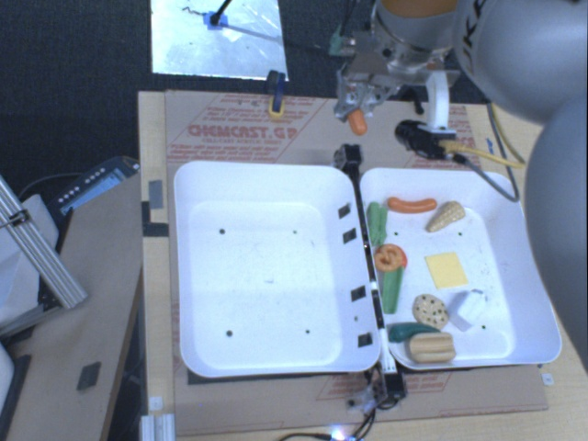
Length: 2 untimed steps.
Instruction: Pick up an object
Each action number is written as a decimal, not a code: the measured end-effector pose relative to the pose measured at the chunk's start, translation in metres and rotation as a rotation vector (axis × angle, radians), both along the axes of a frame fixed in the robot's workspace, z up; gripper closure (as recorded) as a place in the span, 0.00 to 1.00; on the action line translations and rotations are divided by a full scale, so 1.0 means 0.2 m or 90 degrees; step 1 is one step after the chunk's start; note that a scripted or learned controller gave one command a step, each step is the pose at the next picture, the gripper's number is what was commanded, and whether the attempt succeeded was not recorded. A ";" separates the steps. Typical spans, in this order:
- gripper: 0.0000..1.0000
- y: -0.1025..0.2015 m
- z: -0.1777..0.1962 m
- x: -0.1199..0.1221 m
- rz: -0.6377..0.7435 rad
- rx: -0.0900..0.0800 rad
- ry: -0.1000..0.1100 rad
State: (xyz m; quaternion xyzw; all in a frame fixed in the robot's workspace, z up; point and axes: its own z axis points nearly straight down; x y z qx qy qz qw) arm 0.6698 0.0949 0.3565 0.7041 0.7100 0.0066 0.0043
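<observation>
My gripper (355,113) hangs high over the back edge of the bins, near the divider. It is shut on a small orange object (357,125) that pokes out below the fingertips. The right bin (528,301) holds several toy foods: an orange sausage (411,205), a tan corn piece (446,216), a green pod (377,223), a tomato slice (390,257), a yellow cheese square (446,270), a cookie (429,310), a white piece (467,309) and a bread roll (432,346).
The left bin (188,246) sits beside the right one, joined by a black clipped divider (365,255). A yellow-and-blue clamp (276,95) stands behind the left bin. Cables (478,159) run along the right bin's back edge. The grey arm looms over the right side.
</observation>
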 end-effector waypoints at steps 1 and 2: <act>1.00 0.31 0.25 -0.11 0.001 0.000 0.006; 1.00 0.54 0.51 -0.12 0.000 -0.001 0.006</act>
